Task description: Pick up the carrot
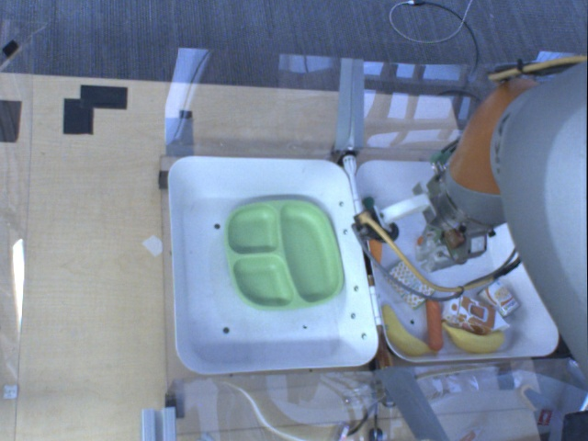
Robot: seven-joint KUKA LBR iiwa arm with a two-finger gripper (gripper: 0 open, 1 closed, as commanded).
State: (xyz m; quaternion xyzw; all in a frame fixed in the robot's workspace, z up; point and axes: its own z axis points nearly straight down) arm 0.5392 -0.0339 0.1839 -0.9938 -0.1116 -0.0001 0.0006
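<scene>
You have two bins side by side on the bench [92, 274]. The left bin [197, 338] holds a divided tray [280, 254] near its middle. In the right bin [533, 338], the carrot [434, 322] lies near the front wall between two bananas, one [407, 333] to its left and one [475, 340] to its right. The gripper [447, 242] hangs behind the carrot, over the bin's middle, with the arm [542, 182] reaching in from the right.
</scene>
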